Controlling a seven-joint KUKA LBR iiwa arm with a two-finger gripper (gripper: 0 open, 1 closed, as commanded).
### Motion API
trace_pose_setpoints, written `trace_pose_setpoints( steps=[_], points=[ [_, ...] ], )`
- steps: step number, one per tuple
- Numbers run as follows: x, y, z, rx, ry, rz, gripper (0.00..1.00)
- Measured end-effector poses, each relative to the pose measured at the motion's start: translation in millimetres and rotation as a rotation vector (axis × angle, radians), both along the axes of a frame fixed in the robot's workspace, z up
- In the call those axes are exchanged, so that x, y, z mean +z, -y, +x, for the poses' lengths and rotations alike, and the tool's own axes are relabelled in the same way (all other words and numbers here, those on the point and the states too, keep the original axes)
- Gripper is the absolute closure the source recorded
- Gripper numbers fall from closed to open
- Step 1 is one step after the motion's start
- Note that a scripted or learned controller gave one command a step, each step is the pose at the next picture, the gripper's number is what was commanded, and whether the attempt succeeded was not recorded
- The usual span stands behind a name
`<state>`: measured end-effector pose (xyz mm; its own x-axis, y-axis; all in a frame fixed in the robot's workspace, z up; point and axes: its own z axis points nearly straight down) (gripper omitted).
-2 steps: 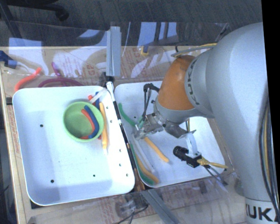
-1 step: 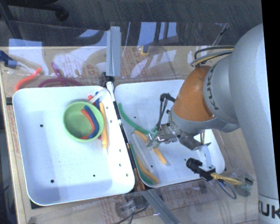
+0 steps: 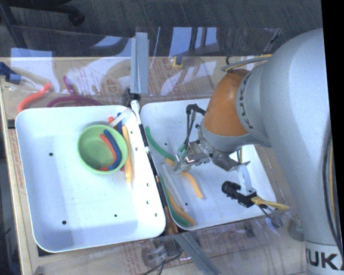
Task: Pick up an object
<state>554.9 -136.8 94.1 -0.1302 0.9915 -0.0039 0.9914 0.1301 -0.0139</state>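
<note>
Gripper (image 3: pixel 183 163) hangs just beside a slim, curved yellow-orange strip (image 3: pixel 195 186).

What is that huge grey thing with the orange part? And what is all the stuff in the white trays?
That grey thing is a robot arm with an orange band above its wrist. A camera fixed above the bench looks down at a slant, and the arm reaches in from the right. At the arm's end is a gripper, which works as its hand, down in the right bin. Close to it lie a green curved strip and an orange-yellow stick. The left bin holds a green bowl with red and blue curved pieces inside. I can't tell whether the gripper has hold of anything.
</note>
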Motion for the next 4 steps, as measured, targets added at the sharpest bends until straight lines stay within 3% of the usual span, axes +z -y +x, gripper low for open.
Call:
trace_pose_setpoints(
  steps=[1,2,3,4],
  points=[
    [0.0,-0.2,0.2,0.000,0.000,0.000,0.00],
    [9.5,-0.6,0.1,0.004,-0.002,0.001,1.00],
    [9.5,-0.7,0.1,0.004,-0.002,0.001,0.00],
    [-2.6,6.7,-16.8,0.024,0.010,0.007,0.00]
  ],
)
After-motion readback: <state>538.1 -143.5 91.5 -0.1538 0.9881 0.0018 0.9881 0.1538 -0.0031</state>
